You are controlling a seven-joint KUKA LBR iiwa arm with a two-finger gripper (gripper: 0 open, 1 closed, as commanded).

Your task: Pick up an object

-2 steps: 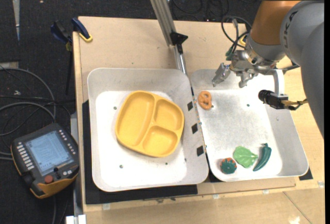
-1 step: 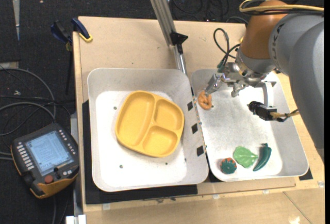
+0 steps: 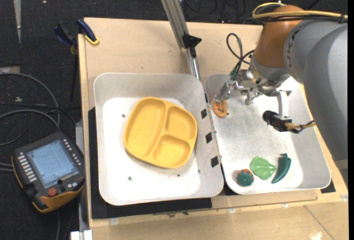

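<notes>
Camera view: arm (image 3: 287, 40) reaches in from the right, over the right bin (image 3: 310, 178). Gripper (image 3: 228, 92) sits at that bin's upper-left, w/ a small orange item (image 3: 220, 108) just below its tip, near the bin's left wall. Can't tell whether the item is pinched or just lying under it; can't tell gripper state either, too small and cluttered. Lower in the same bin: green leaf (image 3: 262, 167), dark green pepper (image 3: 282, 168), red-green toy (image 3: 245, 177). Left bin (image 3: 105, 95) holds a yellow tray (image 3: 160, 132).

Orange item looks light, prob. plastic or rubber, maybe slick and rounded. Best grab across its narrow middle, straight down, minding the wall.
</notes>
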